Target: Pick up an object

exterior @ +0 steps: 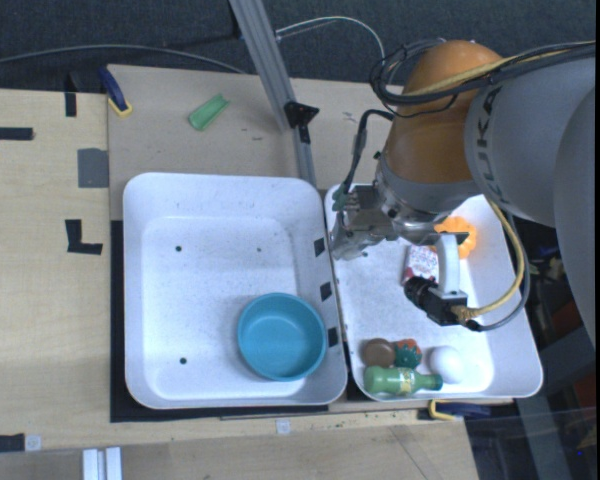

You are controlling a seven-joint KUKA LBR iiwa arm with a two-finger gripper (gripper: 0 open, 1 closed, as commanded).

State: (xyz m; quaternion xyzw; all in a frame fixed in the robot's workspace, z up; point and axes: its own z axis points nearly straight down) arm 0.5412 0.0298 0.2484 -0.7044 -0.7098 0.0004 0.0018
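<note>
My claw (pixel 352 230) sits over the top-left corner of the right bin (pixel 515 368); I can't tell its state. Nearest pickable stuff is a cluster at about 5 o'clock from it, well apart: a green bottle (pixel 400 380) lying lengthwise 3-to-9, a brown lump (pixel 378 352), a white ball (pixel 448 363). The arm's wrist hides the bin's top, partly covering an orange thing (pixel 458 236). A blue bowl (pixel 280 335) sits in the left bin.
</note>
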